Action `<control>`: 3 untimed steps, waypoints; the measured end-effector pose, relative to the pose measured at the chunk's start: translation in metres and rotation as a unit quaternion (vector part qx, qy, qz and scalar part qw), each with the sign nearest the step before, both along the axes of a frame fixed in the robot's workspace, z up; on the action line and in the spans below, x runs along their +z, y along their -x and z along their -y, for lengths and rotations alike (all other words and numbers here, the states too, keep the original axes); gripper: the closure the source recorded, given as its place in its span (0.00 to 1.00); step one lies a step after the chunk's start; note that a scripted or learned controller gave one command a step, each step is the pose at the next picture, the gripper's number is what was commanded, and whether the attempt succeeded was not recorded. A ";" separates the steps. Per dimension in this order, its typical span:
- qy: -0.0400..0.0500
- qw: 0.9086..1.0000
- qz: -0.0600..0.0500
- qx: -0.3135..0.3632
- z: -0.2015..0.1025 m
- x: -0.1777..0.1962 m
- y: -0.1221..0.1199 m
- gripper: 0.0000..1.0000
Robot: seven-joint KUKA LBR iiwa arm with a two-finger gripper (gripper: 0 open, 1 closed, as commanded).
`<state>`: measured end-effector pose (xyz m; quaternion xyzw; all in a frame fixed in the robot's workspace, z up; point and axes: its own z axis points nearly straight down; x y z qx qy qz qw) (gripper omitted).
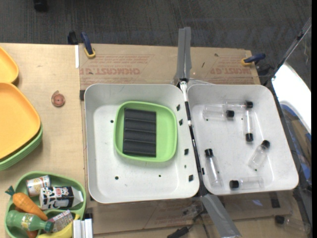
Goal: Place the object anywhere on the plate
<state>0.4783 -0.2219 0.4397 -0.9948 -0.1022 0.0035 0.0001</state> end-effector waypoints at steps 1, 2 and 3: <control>0.000 1.000 0.000 0.000 0.000 0.000 0.000 0.00; 0.000 1.000 0.000 0.000 0.000 0.000 0.000 0.00; 0.000 1.000 0.000 0.000 0.000 0.000 0.000 0.00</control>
